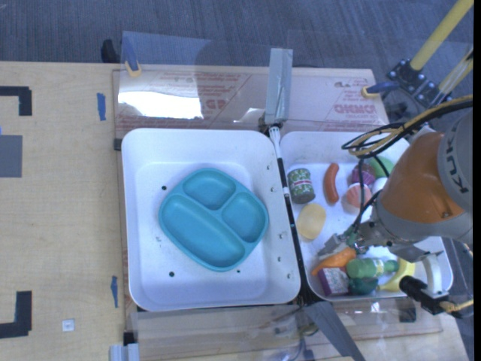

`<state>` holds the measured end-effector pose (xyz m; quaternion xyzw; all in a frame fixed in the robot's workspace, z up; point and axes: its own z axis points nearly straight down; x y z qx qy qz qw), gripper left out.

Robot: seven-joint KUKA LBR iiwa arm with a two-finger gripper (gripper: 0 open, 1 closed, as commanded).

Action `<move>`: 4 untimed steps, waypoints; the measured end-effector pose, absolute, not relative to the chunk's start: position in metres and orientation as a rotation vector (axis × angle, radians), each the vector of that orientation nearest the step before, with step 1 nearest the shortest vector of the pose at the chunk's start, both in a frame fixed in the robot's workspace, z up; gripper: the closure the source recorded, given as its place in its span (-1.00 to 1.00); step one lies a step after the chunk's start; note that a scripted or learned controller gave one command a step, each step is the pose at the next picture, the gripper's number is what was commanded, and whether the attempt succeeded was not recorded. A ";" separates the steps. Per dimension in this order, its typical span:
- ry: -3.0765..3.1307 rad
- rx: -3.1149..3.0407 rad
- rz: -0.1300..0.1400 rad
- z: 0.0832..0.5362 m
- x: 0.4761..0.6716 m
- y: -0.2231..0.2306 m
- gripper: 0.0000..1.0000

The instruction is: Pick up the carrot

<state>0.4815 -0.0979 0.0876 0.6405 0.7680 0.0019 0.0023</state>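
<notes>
The carrot [335, 259] is a small orange piece lying near the front of the right bin [319, 145], among other toy foods. My gripper [347, 242] hangs low just above and slightly right of it, close to or touching its upper end. The orange band of the arm [421, 186] covers the bin's right part. Whether the carrot sits inside the gripper is not visible.
Around the carrot lie a purple box [333, 280], a green bottle [368, 269], a yellow piece [395, 278] and a pale yellow lump [311, 220]. Farther back are a green can [301, 185] and a red sausage [331, 183]. The left bin holds a blue divided plate [214, 218].
</notes>
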 end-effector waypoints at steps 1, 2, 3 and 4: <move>2.403 2.006 0.010 0.098 0.484 -0.098 1.00; 2.404 2.007 0.009 0.098 0.483 -0.098 -1.00; 2.682 1.623 0.005 0.088 0.482 -0.097 -1.00; 2.676 1.621 0.010 0.099 0.484 -0.097 1.00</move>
